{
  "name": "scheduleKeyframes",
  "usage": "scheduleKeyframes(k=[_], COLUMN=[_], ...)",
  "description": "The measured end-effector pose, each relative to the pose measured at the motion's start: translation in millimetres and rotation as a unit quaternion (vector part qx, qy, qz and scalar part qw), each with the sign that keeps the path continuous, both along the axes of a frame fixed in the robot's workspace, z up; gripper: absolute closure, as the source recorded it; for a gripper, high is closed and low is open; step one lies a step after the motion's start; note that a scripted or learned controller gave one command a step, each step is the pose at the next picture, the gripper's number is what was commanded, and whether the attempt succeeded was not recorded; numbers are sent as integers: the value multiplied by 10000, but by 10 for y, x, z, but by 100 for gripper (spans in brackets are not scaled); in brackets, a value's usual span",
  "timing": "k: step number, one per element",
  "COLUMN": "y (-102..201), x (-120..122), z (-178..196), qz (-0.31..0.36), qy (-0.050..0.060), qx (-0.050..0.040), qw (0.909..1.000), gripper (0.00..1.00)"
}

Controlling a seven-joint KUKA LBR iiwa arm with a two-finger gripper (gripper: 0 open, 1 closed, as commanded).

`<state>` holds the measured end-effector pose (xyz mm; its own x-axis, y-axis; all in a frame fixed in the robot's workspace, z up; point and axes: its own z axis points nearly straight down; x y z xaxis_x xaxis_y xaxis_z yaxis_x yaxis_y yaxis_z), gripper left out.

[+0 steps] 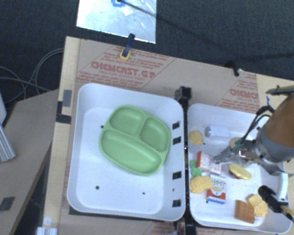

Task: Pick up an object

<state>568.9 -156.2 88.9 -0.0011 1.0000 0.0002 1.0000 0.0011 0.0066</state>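
My gripper (221,156) reaches down from the right into the right bin (229,120), near its middle. Its tip hovers over or touches a red and white packet (204,161); no contact shows clearly. Just right of the gripper lies a pale yellow bun-shaped piece (239,171). Below it are a yellow round waffle (199,184) and a small red box (216,196). Along the front right of the bin sit a brown square waffle (244,211) and a yellow cracker (258,205). A white cylinder (217,132) and a small yellow round piece (196,137) lie toward the back.
The left bin (83,187) holds a green divided plate (135,139). A black divider with clips (182,147) runs between the bins. The arm's grey body and orange band (292,123) hang over the right bin's right side.
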Motion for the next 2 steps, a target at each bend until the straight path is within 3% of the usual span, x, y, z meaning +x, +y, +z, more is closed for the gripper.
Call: scheduleKeyframes(k=[1, 2], y=[-3, -27], x=[14, 99], z=[116, 732], qz=[1, 13], qy=[-33, 0], qx=[-12, -10], qw=[10000, 10000], gripper=[100, 100])
